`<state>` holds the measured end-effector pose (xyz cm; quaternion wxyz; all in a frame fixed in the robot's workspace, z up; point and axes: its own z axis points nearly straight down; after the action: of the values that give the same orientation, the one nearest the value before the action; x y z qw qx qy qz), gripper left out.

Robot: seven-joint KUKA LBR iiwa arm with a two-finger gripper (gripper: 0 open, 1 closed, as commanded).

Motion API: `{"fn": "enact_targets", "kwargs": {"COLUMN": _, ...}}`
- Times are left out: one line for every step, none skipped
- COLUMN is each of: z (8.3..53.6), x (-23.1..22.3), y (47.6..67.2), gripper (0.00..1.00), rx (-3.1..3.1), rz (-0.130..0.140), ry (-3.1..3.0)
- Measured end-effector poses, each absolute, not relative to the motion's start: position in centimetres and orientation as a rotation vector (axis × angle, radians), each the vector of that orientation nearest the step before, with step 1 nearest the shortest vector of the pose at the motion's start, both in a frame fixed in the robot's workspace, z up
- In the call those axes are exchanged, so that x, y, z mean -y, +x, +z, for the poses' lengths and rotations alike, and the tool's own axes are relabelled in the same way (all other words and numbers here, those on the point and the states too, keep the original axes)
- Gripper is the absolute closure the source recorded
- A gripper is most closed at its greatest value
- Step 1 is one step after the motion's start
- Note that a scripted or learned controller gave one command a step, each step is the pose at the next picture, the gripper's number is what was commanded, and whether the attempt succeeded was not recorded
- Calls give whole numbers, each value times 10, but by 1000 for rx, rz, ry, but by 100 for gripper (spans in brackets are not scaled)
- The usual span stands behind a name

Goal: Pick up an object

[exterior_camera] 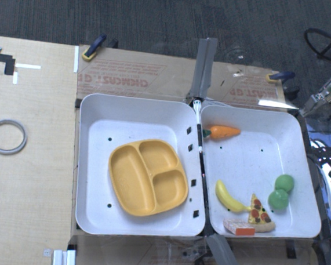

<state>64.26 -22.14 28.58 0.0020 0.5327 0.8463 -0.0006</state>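
Pink-topped block point(239, 228) at right bin's point(304, 142) front edge, pizza slice point(258, 212), yellow banana point(231, 199) beside it, pincer state untellable.

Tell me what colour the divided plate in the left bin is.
Yellow-orange, plain with no pattern. The divided plate shows clearly in the camera view.

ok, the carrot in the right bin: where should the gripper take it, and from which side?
Judging from its pose, take the carrot from above at its thicker half, near the green stem end, fingers closing across its width. It lies flat, pointing right, close to the right bin's left wall, so a side approach looks cramped.
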Motion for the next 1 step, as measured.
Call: {"fn": "enact_targets", "kwargs": {"z": 275, "x": 222, "y": 599, "gripper": 100, "rx": -2116, "rz": -4, "ry": 2323}}
